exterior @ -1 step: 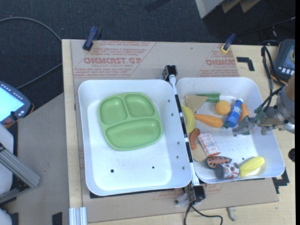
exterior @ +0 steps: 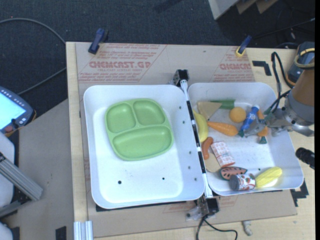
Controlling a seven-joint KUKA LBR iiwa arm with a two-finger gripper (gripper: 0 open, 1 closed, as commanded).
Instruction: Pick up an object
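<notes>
Several toys crowd the right bin (exterior: 290, 149), and my jaws (exterior: 261, 128), whose spread I cannot tell, hang low among them beside a blue piece (exterior: 248, 121), an orange ball (exterior: 238, 115) just beyond; next I need a clean close on one.

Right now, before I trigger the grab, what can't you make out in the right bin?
- Gripper: too small and blurred in the camera view to tell its state or whether it touches anything.
- Blue object beside it: blurred, so its shape is unclear.
- Arm: cut off by the right edge.
- Can: label too small to read.
- Green item in the right bin: partly hidden by the tan wedge.
</notes>
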